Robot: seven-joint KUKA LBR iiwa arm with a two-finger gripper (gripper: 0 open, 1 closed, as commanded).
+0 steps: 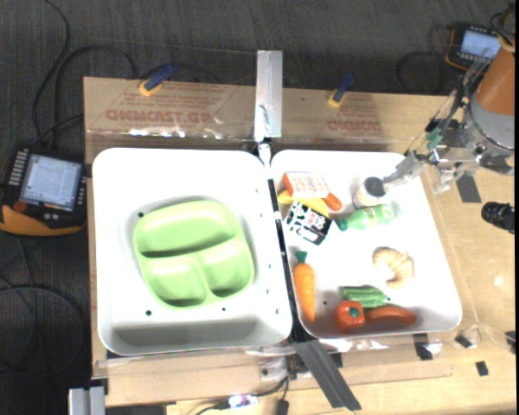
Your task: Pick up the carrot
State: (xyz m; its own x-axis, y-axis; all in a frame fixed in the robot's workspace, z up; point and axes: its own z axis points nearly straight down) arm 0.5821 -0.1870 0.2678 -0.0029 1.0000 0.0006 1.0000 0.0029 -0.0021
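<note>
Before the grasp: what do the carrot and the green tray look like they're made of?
Carrot: probably moulded plastic toy food, judging by its uniform orange colour, smooth look and stubby green top; the view is too coarse to be sure. Green tray: likely rigid plastic, a one-piece shape with rounded compartment ridges and a soft sheen.

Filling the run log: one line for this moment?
gripper: over right bin, near green bottle | carrot: by bin's left wall, untouched | left bin: green tray

Faint red lettering on cardboard sheet (pixel 199 111) behind the bins — too blurred to read, no other legible text
</note>
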